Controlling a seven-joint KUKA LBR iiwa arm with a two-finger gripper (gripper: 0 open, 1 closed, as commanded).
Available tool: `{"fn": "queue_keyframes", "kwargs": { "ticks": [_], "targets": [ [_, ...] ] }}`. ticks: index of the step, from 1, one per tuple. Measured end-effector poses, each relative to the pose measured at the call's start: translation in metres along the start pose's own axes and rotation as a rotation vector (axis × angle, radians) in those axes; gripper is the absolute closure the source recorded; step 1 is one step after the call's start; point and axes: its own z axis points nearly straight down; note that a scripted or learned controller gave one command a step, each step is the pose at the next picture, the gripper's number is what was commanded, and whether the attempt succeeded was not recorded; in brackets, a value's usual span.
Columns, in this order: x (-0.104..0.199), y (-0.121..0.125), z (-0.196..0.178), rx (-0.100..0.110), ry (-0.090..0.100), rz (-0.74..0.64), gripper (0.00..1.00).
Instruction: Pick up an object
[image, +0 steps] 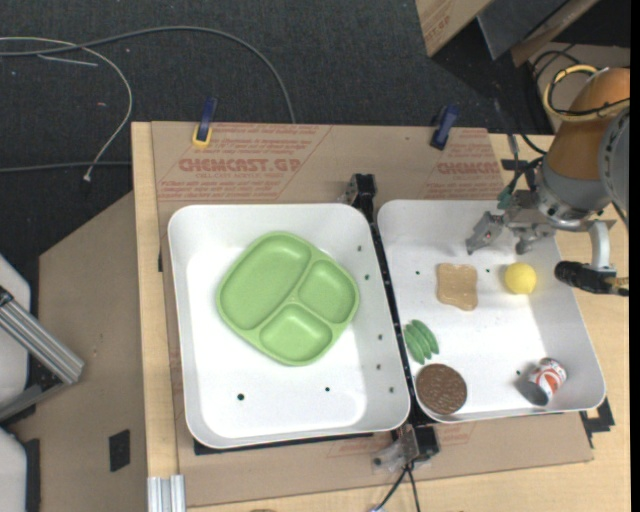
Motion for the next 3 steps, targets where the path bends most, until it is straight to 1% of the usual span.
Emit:
{"fn": "queue_keyframes", "kwargs": {
  "ticks": [1,3],
  "targets": [
    [0.0,0.001,-0.015,-0.006,-0.002,0.0,1.0],
    [-0.003,-0.001,-0.146,-0.013,-0.004,0.001,1.0]
  ]
}}
